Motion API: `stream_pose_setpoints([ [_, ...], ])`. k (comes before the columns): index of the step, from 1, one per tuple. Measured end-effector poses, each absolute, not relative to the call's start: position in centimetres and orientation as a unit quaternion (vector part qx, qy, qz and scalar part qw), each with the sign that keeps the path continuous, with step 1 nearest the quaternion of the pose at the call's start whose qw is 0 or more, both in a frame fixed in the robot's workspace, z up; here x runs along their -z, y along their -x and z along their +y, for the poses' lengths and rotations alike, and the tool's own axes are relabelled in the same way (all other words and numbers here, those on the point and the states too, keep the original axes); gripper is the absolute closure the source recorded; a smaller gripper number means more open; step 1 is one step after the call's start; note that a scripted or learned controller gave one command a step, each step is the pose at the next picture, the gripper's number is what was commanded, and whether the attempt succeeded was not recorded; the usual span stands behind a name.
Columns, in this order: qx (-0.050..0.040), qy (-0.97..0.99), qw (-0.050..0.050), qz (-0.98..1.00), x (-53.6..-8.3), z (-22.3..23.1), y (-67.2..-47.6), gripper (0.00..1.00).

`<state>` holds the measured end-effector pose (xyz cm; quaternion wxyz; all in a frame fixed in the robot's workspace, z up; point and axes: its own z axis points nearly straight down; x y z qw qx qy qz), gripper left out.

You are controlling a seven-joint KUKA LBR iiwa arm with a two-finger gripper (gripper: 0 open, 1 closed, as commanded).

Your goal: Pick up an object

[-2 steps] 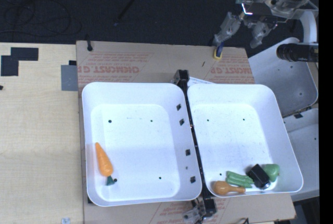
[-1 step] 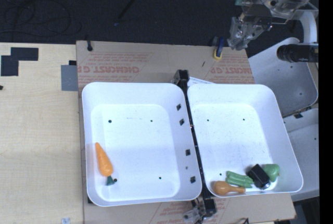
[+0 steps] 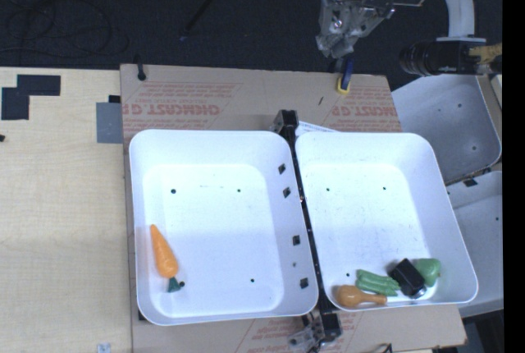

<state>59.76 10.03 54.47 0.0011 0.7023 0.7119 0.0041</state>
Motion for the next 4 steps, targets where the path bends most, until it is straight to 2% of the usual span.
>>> stream_pose_setpoints([
  [1, 0.0015, -0.704, -0.002, 0.710, -51.3, 19.9, -63.4, 1.00],
  [2, 0.0009, -0.705, -0.001, 0.709, -53.8, 24.6, -61.8, 1.00],
  [3, 0.0068, -0.708, -0.003, 0.707, -41.8, 23.2, -64.4, 1.00],
  [4, -0.0030, -0.709, 0.003, 0.705, -54.6, 15.5, -64.4, 1.00],
])
